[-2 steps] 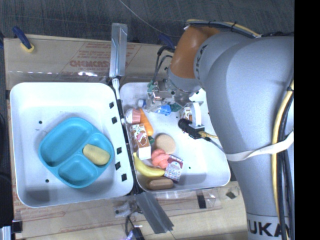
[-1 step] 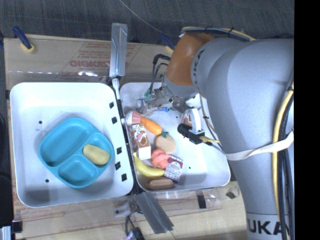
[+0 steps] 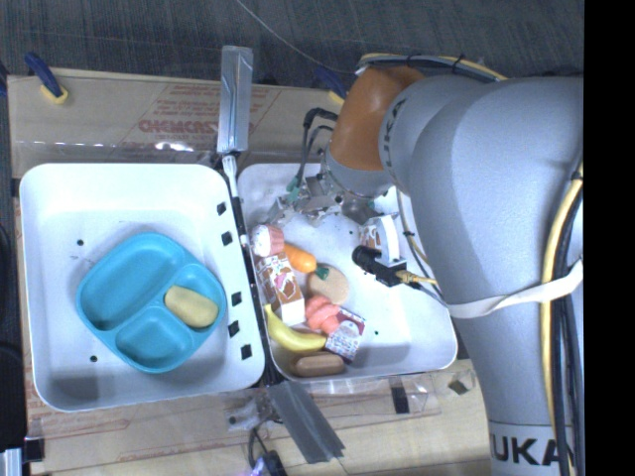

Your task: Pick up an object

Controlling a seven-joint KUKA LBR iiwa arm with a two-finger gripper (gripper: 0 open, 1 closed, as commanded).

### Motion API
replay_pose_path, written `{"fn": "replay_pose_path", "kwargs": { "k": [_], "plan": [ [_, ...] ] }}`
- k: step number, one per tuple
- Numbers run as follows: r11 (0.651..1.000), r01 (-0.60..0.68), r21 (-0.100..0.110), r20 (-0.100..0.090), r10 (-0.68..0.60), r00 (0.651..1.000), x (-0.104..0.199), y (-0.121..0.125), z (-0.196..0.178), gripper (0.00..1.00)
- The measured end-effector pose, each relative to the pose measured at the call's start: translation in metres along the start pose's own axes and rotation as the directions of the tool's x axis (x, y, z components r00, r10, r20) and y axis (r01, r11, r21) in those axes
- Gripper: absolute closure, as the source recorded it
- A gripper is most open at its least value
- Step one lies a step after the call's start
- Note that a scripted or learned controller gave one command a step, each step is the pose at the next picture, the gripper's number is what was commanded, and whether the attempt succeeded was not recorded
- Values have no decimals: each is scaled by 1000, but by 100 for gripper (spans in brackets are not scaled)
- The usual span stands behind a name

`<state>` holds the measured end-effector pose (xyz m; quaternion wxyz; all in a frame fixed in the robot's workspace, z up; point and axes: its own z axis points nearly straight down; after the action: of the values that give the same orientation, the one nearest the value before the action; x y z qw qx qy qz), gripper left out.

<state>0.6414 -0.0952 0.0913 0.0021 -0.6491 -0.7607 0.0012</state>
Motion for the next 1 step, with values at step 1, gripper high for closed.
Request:
{"fn": "replay_pose_path", "kwargs": {
  "k": [1],
  "plan": [
    [1000,18,-10,2,-18,1000,36,-58,-104,0]
  ]
}}
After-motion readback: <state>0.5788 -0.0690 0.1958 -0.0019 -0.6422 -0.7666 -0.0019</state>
